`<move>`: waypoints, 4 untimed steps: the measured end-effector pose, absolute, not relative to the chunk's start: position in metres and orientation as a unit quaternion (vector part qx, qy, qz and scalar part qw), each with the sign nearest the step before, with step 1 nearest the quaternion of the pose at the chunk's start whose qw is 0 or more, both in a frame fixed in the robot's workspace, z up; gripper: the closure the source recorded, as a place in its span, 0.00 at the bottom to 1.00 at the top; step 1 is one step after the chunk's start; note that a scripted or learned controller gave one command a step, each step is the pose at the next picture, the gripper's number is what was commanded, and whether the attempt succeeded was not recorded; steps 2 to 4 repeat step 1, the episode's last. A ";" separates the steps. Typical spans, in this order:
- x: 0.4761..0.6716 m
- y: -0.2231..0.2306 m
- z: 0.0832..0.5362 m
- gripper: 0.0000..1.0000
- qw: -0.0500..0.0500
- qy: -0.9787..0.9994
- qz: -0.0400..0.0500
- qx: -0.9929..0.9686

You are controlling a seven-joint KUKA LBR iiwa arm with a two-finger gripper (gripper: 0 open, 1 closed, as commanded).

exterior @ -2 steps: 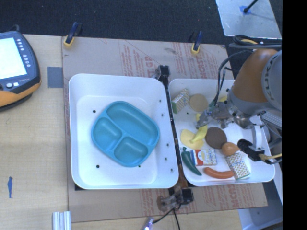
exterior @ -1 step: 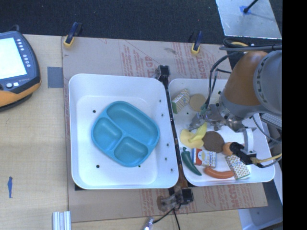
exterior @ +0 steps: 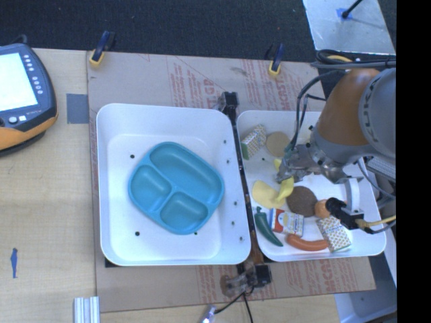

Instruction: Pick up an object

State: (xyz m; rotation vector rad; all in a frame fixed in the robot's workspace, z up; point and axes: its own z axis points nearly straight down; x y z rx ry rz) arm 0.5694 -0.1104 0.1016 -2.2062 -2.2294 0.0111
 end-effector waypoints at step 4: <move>0.578 -0.042 0.193 1.00 0.001 -0.709 0.000 -0.705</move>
